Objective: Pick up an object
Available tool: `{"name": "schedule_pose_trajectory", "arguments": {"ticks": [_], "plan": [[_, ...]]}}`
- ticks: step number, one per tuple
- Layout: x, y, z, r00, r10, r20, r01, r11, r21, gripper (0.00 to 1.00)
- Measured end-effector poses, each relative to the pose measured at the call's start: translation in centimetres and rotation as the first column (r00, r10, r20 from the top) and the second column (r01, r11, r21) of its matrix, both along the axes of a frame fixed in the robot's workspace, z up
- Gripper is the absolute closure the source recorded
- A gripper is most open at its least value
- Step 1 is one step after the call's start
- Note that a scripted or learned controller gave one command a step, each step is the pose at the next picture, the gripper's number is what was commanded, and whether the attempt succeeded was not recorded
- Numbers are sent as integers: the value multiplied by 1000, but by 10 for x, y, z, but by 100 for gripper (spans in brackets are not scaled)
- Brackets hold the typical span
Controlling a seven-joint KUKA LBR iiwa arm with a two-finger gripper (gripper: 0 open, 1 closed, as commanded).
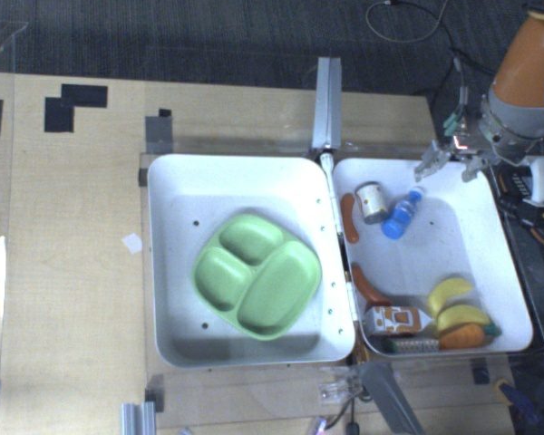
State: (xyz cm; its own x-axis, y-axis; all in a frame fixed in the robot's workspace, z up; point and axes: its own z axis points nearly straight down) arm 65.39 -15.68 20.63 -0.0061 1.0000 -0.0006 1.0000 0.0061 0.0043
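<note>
1. Lying loose on the floor of the right bin [517, 284], the bottle [400, 215] is the pick nearest the gripper [453, 163]; it lies flat, blue cap toward the bin's middle, just beside the can [373, 201], so a grasp there risks bumping both.
2. Along the divider sit two sausages [348, 217], hard to reach because they hug the wall.
3. The front corner is crowded: carton [397, 320], bananas [455, 304] and orange fruit [461, 335] touch one another, leaving little room for fingers.
4. The gripper hovers over the bin's back rim, above and right of the bottle, holding nothing; its fingers [432, 162] look spread, which suits a descent not yet made.
5. The left bin [172, 270] holds only a green tray [258, 275], wide and flat, a poor fit for a two-finger pinch.
</note>
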Motion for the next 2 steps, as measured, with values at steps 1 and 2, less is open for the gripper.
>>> {"name": "schedule_pose_trajectory", "arguments": {"ticks": [1, 2], "plan": [[10, 2, 6, 998, -68, 3, 68, 998, -1, 0], [12, 4, 19, 998, -59, 9, 59, 998, -3, 100]]}}
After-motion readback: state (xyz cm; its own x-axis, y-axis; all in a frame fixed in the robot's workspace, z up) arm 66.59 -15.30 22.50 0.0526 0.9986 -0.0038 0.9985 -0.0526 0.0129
